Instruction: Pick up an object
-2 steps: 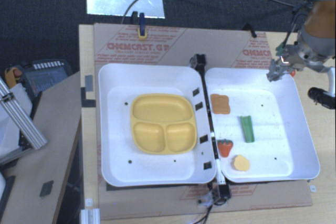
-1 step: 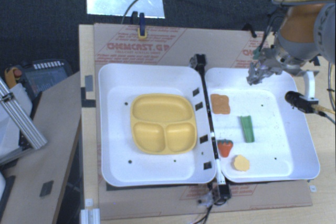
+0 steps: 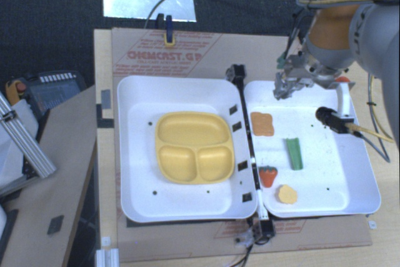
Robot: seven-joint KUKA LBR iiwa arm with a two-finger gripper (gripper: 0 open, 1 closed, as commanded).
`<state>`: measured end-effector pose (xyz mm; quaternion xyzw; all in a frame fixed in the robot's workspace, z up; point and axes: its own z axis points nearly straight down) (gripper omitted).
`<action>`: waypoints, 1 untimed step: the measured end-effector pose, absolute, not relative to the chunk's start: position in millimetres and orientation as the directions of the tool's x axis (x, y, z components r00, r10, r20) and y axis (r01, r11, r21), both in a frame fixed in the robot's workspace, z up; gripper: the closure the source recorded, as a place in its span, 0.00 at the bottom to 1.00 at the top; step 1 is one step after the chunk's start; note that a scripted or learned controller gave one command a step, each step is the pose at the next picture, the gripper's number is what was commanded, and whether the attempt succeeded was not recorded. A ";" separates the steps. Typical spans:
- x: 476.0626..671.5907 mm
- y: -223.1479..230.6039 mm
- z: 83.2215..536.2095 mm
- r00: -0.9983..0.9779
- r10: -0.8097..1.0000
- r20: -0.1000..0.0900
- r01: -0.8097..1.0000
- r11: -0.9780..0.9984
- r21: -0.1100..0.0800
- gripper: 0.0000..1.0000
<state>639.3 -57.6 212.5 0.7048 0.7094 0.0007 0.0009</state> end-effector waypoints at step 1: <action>630.5 -10.4 205.7 -0.006 1.000 0.000 1.000 0.006 0.000 1.00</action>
